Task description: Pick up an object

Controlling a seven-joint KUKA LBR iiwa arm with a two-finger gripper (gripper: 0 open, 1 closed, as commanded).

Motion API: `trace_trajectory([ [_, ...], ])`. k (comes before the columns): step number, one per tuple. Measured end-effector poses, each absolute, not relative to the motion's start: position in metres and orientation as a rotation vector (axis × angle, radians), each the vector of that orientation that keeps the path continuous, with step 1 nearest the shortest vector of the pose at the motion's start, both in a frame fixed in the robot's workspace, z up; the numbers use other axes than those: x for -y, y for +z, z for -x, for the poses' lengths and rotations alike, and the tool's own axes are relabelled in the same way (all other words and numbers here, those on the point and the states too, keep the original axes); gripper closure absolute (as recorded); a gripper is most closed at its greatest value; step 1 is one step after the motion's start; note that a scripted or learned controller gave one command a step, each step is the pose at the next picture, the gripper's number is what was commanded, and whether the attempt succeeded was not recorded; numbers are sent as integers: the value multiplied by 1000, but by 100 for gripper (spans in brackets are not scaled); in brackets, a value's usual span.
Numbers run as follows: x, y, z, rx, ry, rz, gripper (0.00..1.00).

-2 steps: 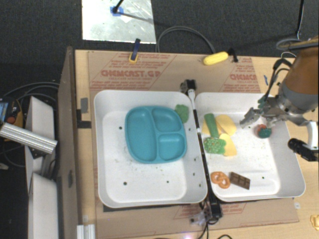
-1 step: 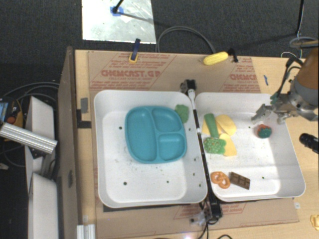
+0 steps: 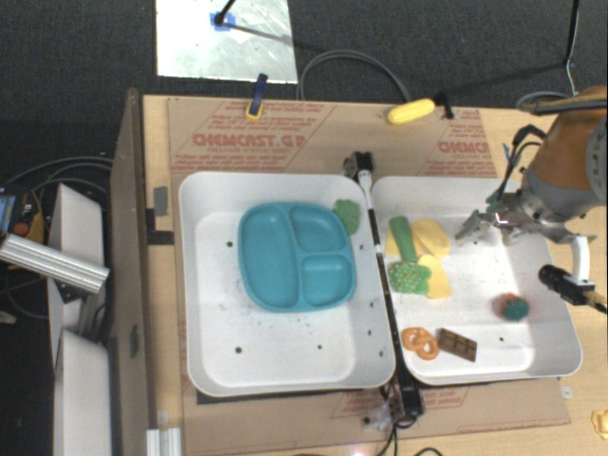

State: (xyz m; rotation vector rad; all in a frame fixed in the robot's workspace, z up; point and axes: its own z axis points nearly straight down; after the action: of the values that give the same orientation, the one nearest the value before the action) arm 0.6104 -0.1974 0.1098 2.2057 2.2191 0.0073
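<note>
From my remote station I saw the bench point(image 3: 142, 283) covered by a brown cardboard sheet point(image 3: 285, 136) printed with red lettering. Two shallow white bins sat on it side by side, touching along their inner edges: the left bin point(image 3: 214, 350) and the right bin point(image 3: 551, 350). A yellow clamp point(image 3: 411, 112) and a smaller blue-and-yellow clamp point(image 3: 256, 98) gripped the cardboard's far edge.
</note>
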Motion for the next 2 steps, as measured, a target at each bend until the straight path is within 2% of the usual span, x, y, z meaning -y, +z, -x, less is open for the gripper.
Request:
trace_trajectory([
  [1,209,165,-500,-2216,-1,-2227,0],
  [2,201,80,-528,-2227,0,-2216,0],
])
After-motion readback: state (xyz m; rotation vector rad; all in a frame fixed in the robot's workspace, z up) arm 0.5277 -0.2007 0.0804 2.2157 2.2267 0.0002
